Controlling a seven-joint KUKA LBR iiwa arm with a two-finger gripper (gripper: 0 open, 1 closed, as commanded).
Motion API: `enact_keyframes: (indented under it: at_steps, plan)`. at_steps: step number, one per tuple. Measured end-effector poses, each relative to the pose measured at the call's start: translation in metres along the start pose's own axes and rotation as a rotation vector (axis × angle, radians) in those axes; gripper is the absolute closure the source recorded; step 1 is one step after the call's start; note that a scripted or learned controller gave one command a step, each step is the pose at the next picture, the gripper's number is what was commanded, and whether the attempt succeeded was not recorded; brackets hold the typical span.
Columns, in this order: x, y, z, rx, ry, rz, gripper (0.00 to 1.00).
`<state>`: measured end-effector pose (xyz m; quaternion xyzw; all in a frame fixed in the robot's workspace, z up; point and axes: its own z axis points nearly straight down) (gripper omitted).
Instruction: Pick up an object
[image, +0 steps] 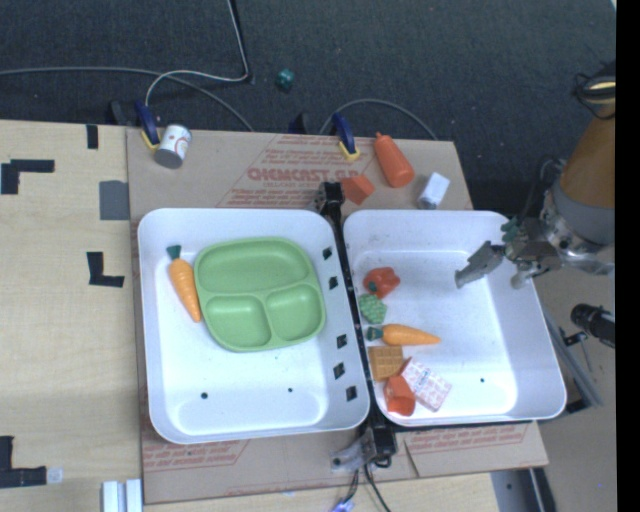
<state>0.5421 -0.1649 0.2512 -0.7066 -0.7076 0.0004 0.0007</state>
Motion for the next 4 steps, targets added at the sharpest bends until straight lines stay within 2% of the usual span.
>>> enact_keyframes:
  at_steps: [1,2,3,4]
  plan:
    - [0.06,-0.026,0.129,0.002,0.001,0.0,0.0]
    - [0.067,0.066,0.164,-0.006,-0.001,-0.001,0.0]
    - [0.068,0.127,0.166,-0.004,-0.002,-0.001,0.0]
    - [0.067,0.127,0.155,-0.002,-0.004,-0.001,1.0]
